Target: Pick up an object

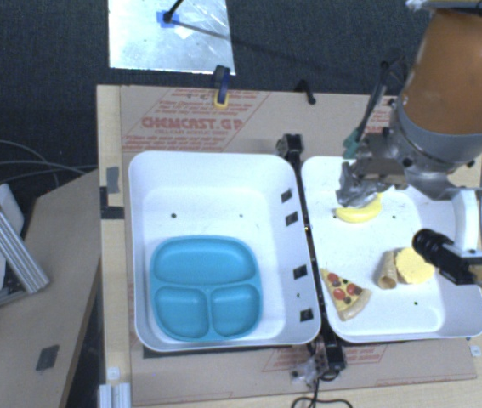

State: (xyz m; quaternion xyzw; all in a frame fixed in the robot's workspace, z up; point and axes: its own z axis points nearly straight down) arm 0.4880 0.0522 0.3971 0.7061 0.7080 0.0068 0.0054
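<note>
While the gripper (pixel 358 195) hangs low in the right bin (pixel 462 317), just touching the far edge of a banana (pixel 359 214), I cannot tell its state.

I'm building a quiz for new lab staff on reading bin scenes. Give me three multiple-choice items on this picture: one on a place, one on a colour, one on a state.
1. Where does the pizza slice lie?
A. in the right bin, near its front left corner
B. in the left bin, on the tray
C. on the cardboard outside the bins

2. What colour is the divided tray in the left bin?
A. red
B. blue
C. green

3. How does the end effector stand to the yellow piece?
A. far off, above the left bin
B. down over it in the right bin
C. raised high with it, clear of the bins

Key: 1 A, the slice sits beside the divider at the right bin's near side; 2 B, the three-part tray is light blue; 3 B, the end effector's tip meets the yellow piece's top edge.
</note>
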